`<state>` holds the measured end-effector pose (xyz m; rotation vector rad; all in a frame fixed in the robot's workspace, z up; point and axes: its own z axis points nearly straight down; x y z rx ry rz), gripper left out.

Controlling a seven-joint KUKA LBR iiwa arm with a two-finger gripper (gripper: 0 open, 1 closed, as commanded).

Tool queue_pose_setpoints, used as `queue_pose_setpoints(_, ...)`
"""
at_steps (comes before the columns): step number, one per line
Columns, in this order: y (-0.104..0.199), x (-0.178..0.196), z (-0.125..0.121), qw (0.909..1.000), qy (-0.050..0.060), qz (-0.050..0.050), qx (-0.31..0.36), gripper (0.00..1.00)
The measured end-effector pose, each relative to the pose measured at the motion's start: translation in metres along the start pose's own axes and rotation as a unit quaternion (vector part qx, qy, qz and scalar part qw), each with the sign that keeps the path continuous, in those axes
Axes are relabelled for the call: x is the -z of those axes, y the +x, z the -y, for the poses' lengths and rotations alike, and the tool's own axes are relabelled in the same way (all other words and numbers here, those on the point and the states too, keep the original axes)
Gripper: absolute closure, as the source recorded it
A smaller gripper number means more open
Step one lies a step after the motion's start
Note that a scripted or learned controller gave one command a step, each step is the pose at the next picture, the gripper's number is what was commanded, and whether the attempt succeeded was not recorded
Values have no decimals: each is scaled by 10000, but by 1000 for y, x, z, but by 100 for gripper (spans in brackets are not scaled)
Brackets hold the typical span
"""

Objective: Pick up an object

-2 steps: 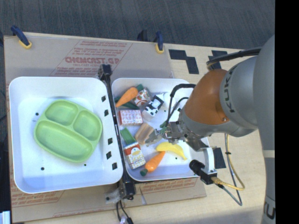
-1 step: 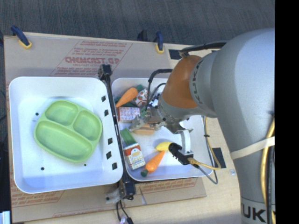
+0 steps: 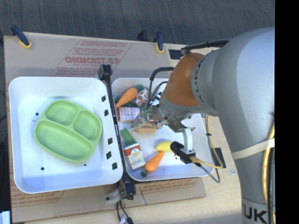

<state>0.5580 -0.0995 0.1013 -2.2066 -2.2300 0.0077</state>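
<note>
The gripper (image 3: 148, 116), its open-or-closed state impossible to tell beneath the wrist, sits low in the right bin (image 3: 198, 171) amid crowded toy food near a carrot (image 3: 126, 97) and small carton (image 3: 134, 156); such crowding risks a glancing, empty grasp.

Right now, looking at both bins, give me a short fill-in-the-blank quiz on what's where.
The green divided plate lies in the ____ bin.
The bin under the arm holds ____ toy carrots, one at the far end and one near the front.
The yellow banana lies beside the front ____.

Missing: left; two; carrot
</note>
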Motion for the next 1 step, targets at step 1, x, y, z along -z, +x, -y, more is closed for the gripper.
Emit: queue_pose_setpoints(1, 26, 91, 61, 10000, -29, -4, -20, 100)
